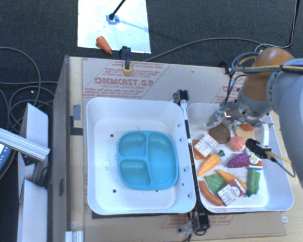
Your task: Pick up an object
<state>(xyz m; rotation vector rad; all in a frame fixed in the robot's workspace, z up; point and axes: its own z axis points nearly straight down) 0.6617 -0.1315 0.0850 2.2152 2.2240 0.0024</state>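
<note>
My gripper [222, 116] hangs low over the far end of the right bin [282, 199], just above a brown rounded piece [219, 133]. Nothing shows held in it. Several toy foods lie in this bin: a peach [237, 143], purple grapes [238, 160], a carrot [209, 163], a white and red packet [206, 145], a green pepper [215, 182], a red sausage [210, 193], a second packet [230, 194] and a green cucumber [253, 181]. A small orange piece [246, 128] lies partly under the wrist.
The left bin [91, 140] holds a blue divided tray [146, 160]. A black divider rail [188, 149] separates the bins. The grey arm [291, 93] covers the right bin's far right corner. A clamp [126, 60] sits on the cardboard's far edge, and an orange piece [103, 42] lies on a white sheet beyond.
</note>
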